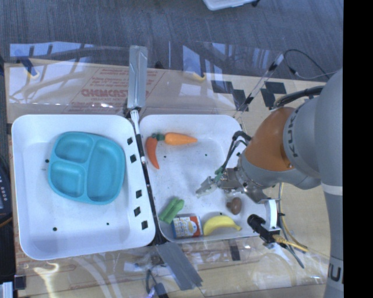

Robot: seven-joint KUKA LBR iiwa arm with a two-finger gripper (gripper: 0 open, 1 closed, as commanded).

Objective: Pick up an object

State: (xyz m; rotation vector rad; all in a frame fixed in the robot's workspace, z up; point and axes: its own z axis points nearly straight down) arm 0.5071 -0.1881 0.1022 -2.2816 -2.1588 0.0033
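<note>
Jaws (205, 187): apparently parted, nothing between them, low over right bin (192, 123). Nearest items: brown object (234, 205), banana (221, 224), both toward five o'clock. Centre over one before closing.

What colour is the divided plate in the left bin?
The plate is light blue, seen clearly in the camera view.

White object (230, 3) cut off by top edge; can (186, 226) label too small to read
</note>
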